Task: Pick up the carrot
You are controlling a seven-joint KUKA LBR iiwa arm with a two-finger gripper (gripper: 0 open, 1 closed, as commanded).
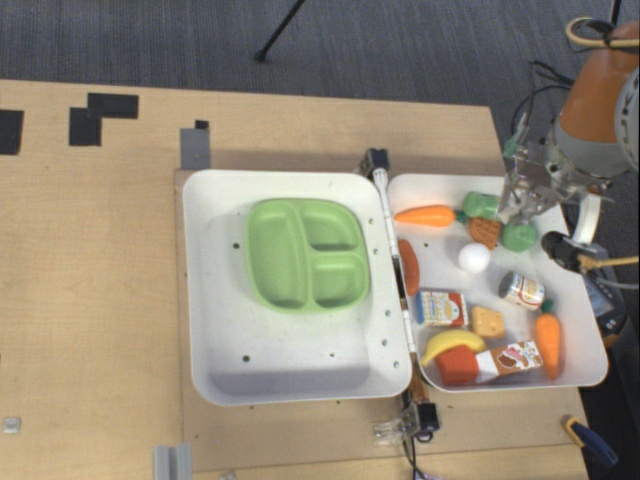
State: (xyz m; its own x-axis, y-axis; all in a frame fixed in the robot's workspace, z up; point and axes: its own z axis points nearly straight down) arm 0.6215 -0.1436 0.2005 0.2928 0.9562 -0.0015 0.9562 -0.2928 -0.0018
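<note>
Pincer (522,206) hangs low over the far right corner of the right bin (596,366), among a green toy (480,205), a brown biscuit-like piece (486,231) and another green piece (519,236); whether it is released or clenched cannot be told from this slant, and no object is visibly in its grasp. One carrot (425,216) lies flat along the bin's far edge, near its left wall, apart from the pincer. A second carrot (548,343) lies near the bin's near right corner. Judged from this, the pick is not done: neither carrot is lifted, so approach, grasp and lift all remain.
</note>
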